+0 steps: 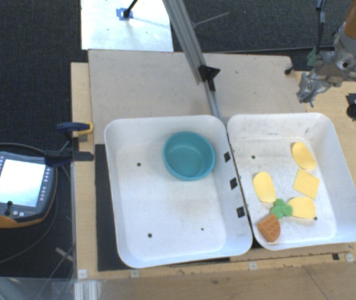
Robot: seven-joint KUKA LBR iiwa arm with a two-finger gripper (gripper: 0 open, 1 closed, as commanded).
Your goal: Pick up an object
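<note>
My pincer (pixel 307 96) is hanging in the upper right of the frame, above the bare desk (pixel 253 86) just past the top rim of the right bin (pixel 348 167), and at this size I cannot tell how it is set; nothing is showing in it. The things I am choosing among are lying below it in the lower right of the frame, inside that right bin: a yellow oval (pixel 303 155) highest, a yellow square piece (pixel 306 184) just under it, a second yellow oval (pixel 264 187) toward the bin's left wall, a yellow wedge (pixel 303 208) lower down, and an orange toy carrot (pixel 270 227) with its green top (pixel 281 209) touching the wedge. I am judging them to be light, flat toy-food pieces, probably smooth and a little slippery, so I am expecting them to skid rather than break. The upper oval is lying well apart from the rest and looks the easiest; I am thinking of taking it across its narrow width. Further left, a teal bowl (pixel 189 155) is sitting in the left bin (pixel 128 230); it looks stiff and only its rim offers a hold.
</note>
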